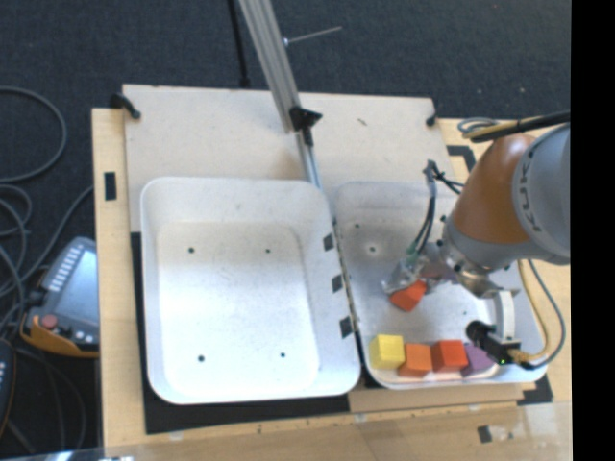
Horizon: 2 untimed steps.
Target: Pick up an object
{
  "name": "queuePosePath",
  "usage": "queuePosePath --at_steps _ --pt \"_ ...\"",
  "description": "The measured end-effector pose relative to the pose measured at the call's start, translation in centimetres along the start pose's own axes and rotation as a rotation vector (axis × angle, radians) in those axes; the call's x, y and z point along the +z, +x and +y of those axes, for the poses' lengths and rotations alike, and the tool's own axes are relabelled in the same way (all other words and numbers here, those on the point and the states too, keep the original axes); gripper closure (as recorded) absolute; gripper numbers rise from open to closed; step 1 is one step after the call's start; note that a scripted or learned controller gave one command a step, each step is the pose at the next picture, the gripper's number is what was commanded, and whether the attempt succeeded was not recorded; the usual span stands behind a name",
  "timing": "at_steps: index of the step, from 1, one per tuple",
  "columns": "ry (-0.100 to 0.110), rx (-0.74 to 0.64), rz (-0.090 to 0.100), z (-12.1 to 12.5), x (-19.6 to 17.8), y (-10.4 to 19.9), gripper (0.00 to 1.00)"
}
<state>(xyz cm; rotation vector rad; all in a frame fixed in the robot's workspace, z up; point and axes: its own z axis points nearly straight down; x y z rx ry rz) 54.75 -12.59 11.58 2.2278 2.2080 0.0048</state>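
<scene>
My gripper (407, 286) is low over the middle of the right bin (370, 209), reaching in from the right. A small orange-red block (407, 298) sits tilted at its tip, between the grey fingers (395, 283), and they are shut on it. Along the bin's front wall lies a row of blocks: a yellow one (388, 350), an orange one (417, 358), a red-orange one (449, 354) and a purple one (478, 359).
The left bin (159, 257) stands beside the right one, their walls touching. A slanted metal pole (274, 56) rises from the back edge between the bins. Cables and a hand-held pendant (67, 291) lie off the bench at left.
</scene>
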Motion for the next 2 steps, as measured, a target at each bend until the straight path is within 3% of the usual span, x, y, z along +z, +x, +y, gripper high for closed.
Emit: queuePosePath --at_steps 1,2 --pt "-0.002 -0.017 0.003 -2.1 -8.5 6.6 1.00" --pt "0.005 -0.017 0.001 -0.9 -8.1 14.0 1.00"
